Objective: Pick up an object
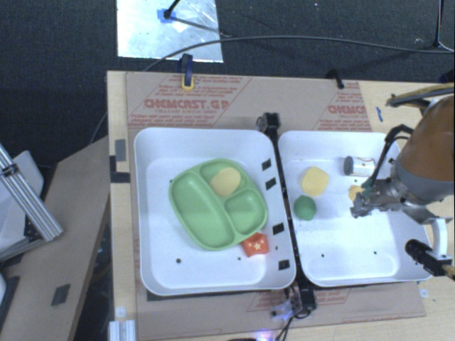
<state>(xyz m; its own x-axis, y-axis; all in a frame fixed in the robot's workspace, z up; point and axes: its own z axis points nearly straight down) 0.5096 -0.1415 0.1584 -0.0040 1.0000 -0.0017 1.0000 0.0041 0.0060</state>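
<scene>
1. The pincer (364,203) hangs low over the right bin (341,265), near its right side — whether its fingers are apart or together, I cannot tell.
2. Just beside it, a small yellow-orange piece (353,190) lies partly hidden.
3. A little above, a small grey-and-white cylinder (357,165) lies on its side.
4. Further left sit a yellow block (315,180) and a green ball (305,207), close together.
5. Well apart, in the left bin (160,261), a green divided plate (213,204) holds a yellow piece (226,182) — an orange-red block (255,245) touches its lower rim.
</scene>
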